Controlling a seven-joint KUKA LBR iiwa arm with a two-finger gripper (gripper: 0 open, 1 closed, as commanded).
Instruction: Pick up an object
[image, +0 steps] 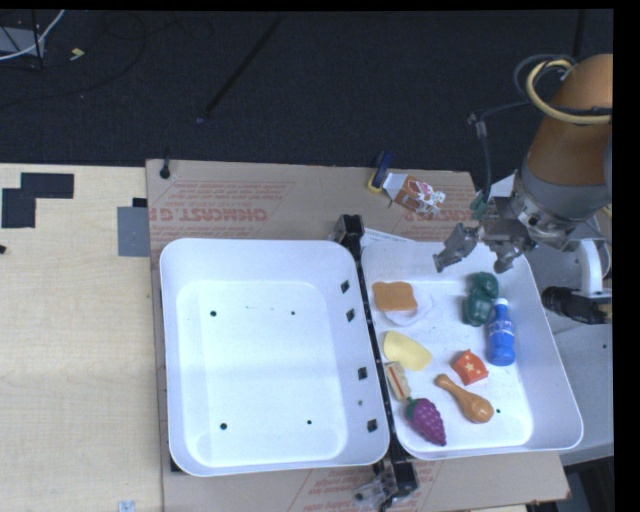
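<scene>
Overhead slanted view of the bench. The grey arm (565, 150), with its orange band uppermost, enters from the right and bends down over the far edge of the right bin (560, 420). Its gripper (478, 250) hangs above the bin's far rim; the two fingers (450, 250) are splayed apart, with nothing between them.

The right bin holds all the loose objects. A dark green object (480, 297) lies just below the gripper, and a blue bottle (500, 333) with a white cap lies touching its near side. Toward the centre divider sits a toy bread slice (395, 298) with an orange crust; a yellow wedge (406, 350) lies nearer the camera, then a small hot-dog-like toy (399, 381) and a purple grape bunch (428, 421). A small red block (470, 367) and a tan drumstick (466, 397) lie near the bin's middle.

The left bin (180, 350) sits alongside, on a cardboard sheet (250, 200).
</scene>
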